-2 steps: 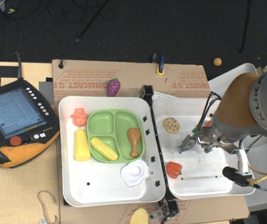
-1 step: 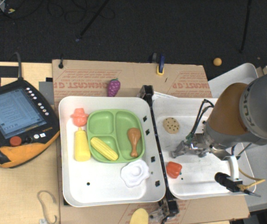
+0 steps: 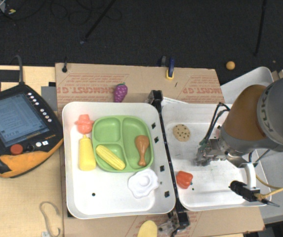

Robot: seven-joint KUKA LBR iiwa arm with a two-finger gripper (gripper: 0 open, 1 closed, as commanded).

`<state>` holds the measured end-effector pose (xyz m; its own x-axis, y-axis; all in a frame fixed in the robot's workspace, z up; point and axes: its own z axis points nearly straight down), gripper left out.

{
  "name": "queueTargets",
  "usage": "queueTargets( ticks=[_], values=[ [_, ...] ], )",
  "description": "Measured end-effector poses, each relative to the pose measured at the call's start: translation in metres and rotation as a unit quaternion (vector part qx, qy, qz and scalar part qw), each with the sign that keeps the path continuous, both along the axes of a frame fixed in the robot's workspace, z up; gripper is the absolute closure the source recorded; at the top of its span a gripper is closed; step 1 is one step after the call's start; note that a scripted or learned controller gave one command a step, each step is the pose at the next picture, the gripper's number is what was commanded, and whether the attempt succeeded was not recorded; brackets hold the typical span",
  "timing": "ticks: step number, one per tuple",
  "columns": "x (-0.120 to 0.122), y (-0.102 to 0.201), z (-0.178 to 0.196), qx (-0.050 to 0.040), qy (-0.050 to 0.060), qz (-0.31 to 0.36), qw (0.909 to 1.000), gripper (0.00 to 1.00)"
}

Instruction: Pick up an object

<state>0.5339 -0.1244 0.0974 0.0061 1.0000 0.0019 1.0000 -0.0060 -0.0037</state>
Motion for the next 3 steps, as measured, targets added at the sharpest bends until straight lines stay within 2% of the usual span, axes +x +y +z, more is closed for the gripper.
queueTargets(
  ticks=[1, 2, 3],
  values=[
    [0.007, -0.004, 0.061, -0.0012, -0.003, 0.003, 1.0, 1.0],
    [0.01, -0.012, 0.106, -0.0012, -0.003, 0.002, 1.0, 1.0],
    [0.011, -0.013, 0.131, -0.0008, -0.002, 0.003, 1.0, 1.0]
  ],
)
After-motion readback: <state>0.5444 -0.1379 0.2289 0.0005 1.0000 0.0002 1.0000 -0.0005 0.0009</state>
